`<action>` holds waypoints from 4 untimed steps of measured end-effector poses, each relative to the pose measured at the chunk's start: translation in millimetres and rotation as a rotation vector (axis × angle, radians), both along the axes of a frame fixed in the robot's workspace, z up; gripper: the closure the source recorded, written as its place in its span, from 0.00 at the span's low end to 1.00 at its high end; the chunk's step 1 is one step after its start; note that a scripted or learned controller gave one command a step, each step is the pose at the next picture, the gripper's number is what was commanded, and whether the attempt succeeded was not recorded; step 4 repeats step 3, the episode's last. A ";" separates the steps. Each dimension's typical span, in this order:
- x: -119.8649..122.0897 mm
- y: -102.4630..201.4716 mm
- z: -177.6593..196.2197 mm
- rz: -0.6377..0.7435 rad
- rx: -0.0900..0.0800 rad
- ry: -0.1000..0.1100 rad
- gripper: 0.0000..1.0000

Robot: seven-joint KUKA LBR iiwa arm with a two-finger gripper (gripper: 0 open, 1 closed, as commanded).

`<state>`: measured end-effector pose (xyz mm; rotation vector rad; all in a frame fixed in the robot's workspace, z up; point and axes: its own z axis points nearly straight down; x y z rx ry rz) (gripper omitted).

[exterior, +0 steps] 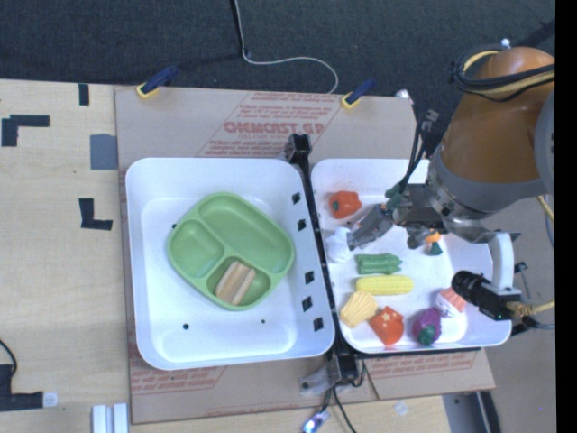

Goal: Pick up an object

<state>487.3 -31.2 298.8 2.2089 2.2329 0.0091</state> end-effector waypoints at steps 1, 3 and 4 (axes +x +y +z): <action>1.2 -4.9 4.0 -0.008 -0.004 0.008 1.00; -3.8 93.8 152.9 -0.005 -0.003 0.002 1.00; -3.8 93.8 152.9 -0.005 -0.003 0.002 1.00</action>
